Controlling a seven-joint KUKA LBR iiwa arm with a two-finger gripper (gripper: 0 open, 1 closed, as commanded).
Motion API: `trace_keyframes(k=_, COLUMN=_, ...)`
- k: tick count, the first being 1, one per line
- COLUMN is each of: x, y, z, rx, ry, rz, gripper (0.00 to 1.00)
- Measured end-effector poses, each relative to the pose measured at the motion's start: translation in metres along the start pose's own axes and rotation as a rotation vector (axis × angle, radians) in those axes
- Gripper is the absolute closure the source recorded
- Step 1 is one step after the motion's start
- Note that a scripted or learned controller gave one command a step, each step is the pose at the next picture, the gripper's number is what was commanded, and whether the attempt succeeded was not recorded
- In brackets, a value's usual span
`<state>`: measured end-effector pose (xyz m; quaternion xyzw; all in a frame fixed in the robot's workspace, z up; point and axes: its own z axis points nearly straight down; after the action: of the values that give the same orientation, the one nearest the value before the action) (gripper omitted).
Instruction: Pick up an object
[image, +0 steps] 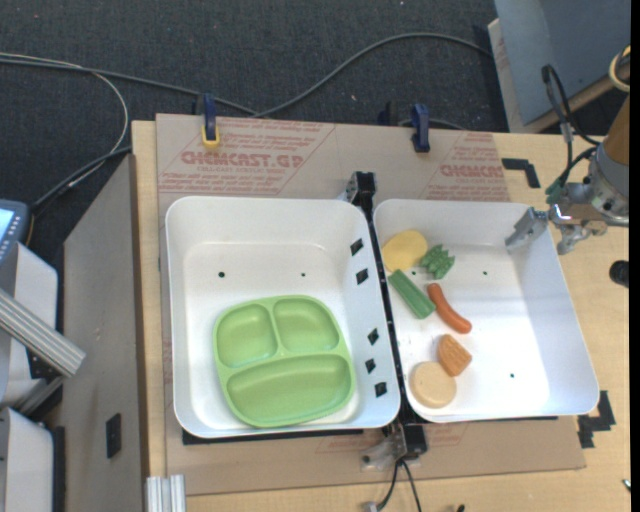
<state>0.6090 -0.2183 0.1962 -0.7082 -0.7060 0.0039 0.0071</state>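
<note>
— Toys, by the look of them: play food lying loose in the right bin (540, 310), all toward its left side. Which one would suit the arm best?

— Probably the orange sausage (450, 308). It lies near the middle of the group, slanted, just beside the green stick (410, 294) but with bare floor on its right. Judging by the shine, it is hard moulded plastic, light and stiff, likely a bit slippery, so a hold across its narrow middle seems safest.

— And the others?

— The yellow piece (404, 248) and the leafy green piece (437, 262) sit close together at the top; the tan disc (433, 384) and the orange wedge (454, 354) touch at the bottom. The disc looks wide and flat, harder to span.

— Where is the pincer (550, 222)?

— At the bin's upper right rim, well apart from the toys. One cannot tell whether it is released or clenched; nothing is seen in it.

— The left bin (190, 300)?

— It carries a green divided tray (284, 358).
</note>
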Motion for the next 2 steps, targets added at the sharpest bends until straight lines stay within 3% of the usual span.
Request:
trace_keyframes(k=1, x=0.001, y=0.003, z=-0.009, rx=-0.015, ry=-0.004, rz=-0.004, gripper=0.00)
trace_keyframes(k=2, x=0.002, y=0.000, z=0.033, rx=-0.010, ry=-0.003, rz=-0.003, gripper=0.00)
